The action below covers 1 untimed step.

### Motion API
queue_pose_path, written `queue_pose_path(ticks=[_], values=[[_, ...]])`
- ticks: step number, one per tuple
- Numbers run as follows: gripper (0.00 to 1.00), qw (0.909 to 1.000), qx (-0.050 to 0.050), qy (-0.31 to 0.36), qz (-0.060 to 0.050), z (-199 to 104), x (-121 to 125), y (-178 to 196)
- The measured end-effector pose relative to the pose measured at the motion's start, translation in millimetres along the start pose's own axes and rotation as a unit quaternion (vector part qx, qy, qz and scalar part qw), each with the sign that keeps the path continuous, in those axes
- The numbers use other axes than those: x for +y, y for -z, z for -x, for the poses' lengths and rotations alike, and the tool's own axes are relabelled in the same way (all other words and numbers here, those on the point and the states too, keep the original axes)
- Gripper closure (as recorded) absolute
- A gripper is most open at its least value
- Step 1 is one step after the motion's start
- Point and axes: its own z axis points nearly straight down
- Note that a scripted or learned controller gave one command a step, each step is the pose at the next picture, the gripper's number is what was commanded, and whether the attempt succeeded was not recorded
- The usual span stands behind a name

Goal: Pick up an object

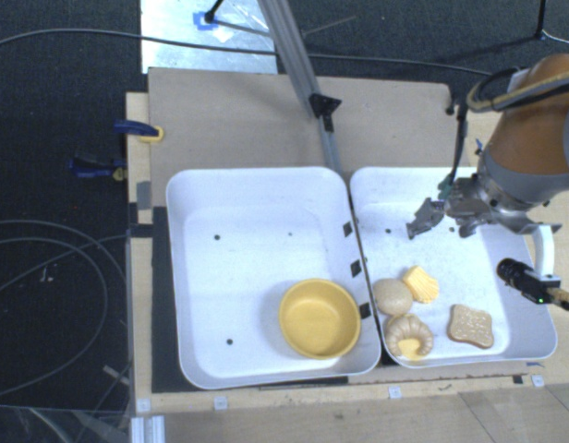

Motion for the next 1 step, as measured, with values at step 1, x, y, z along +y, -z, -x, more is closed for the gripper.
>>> queue_pose_path(ticks=[1], values=[[0.0,1.0,0.0,-0.002,-0.003,-0.6,1.0,-62.9]])
